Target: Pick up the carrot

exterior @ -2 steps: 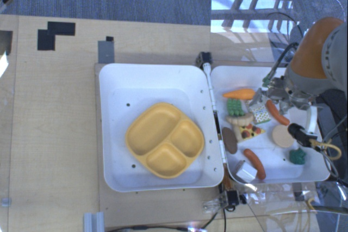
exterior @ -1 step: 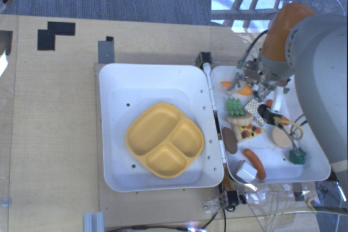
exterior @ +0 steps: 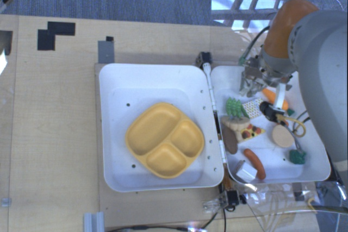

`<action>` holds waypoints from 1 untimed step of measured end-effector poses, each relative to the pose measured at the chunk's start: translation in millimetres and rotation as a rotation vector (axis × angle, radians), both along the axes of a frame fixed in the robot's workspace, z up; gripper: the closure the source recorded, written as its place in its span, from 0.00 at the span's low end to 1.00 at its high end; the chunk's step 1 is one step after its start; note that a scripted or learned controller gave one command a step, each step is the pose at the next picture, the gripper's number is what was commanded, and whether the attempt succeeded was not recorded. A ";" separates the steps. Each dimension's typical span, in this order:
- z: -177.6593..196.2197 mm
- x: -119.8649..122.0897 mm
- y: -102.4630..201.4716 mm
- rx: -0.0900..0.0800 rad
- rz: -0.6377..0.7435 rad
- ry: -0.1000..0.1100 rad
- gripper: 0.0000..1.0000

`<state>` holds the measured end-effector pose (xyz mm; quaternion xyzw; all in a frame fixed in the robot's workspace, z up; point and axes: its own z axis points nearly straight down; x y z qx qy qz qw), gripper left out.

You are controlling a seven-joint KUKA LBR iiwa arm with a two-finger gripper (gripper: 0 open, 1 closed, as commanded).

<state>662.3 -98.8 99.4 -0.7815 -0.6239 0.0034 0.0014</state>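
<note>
The carrot (exterior: 268, 95) is a small orange piece lying in the upper part of the right bin (exterior: 318, 168), partly hidden under the arm's wrist. My gripper (exterior: 251, 87) hangs just left of it, above the bin's upper left area. Its two fingers point down with a small gap between them, and nothing sits in that gap. The carrot lies beside the gripper, not between the fingers.
The right bin also holds a green broccoli (exterior: 235, 107), a pizza slice (exterior: 247, 130), a red sausage (exterior: 254, 163), a tan disc (exterior: 283, 137), a white block (exterior: 246, 173) and a small green piece (exterior: 297, 157). A yellow divided plate (exterior: 166, 139) lies in the left bin (exterior: 114, 117).
</note>
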 end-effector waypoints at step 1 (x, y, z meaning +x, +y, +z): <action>-10.0 -61.7 -58.1 -0.005 0.637 -0.017 1.00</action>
